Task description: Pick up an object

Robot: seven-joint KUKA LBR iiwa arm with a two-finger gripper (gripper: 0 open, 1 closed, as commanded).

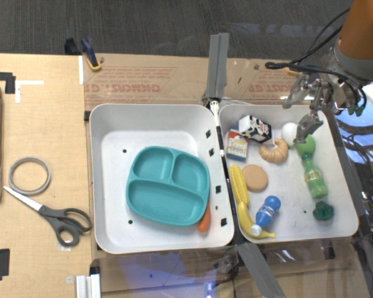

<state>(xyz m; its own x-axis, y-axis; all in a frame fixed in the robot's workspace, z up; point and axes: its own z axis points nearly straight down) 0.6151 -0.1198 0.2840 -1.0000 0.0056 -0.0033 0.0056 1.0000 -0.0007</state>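
My gripper (308,128) hangs over the back right part of the right bin (345,225), just above the cap end of a green bottle (313,176) that lies lengthwise. A white egg (289,131) and a croissant (275,152) lie just to its left. Further left are a black-and-white cow toy (256,128) and a small carton (237,146). A tan round cookie (255,177), a corn cob (237,182), a banana (248,223), a blue bottle (268,210) and a dark green lump (323,211) lie nearer the front. I see nothing held in the gripper.
The left bin (105,166) holds a teal divided plate (168,186) with a carrot (204,220) at its front right edge. Scissors (53,216) and a tape roll (29,174) lie on the bench at left. Cables trail behind the arm at right.
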